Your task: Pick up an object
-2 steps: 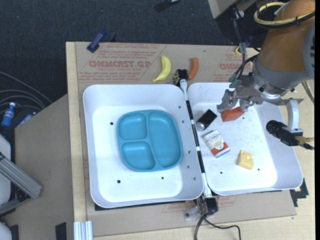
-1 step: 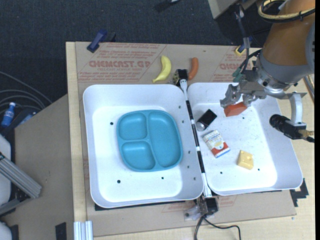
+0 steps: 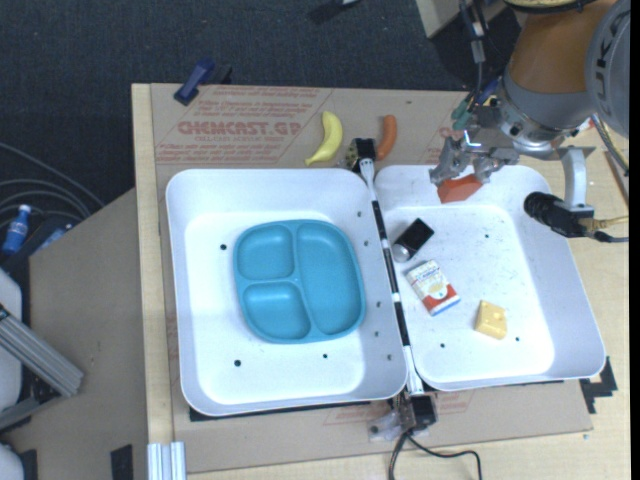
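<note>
The bench [image 3: 250, 118] is a pale wood-coloured board set over dark carpeted floor [image 3: 150, 18], with black cables trailing at the left. Red print on the board's far part reads roughly "CHEMCAST GP", with smaller lines beneath too blurred to read. On that bare strip lie a yellow banana [image 3: 326, 138], an orange carrot-shaped piece [image 3: 386, 135] and, at the board's far left corner, a small blue object [image 3: 194, 82].

Two shallow white bins sit side by side. The left bin [image 3: 200, 368] holds a teal divided plate [image 3: 298, 279] with three compartments. The right bin [image 3: 560, 348] holds a small black block [image 3: 413, 235] near its left wall, a white-and-red carton [image 3: 433, 287] whose label cannot be read, and a yellow cheese-like wedge [image 3: 490, 319] nearer the front.

The grey arm [image 3: 570, 58] with its orange band comes in from the upper right and bends down over the far edge of the right bin. The gripper [image 3: 468, 173] points downward, and a red-orange object [image 3: 459, 189] shows at its fingertips at the bin's far rim; it appears pinched between the fingers, so the gripper is clenched on it. Whether the object is lifted clear of the rim cannot be told.
</note>
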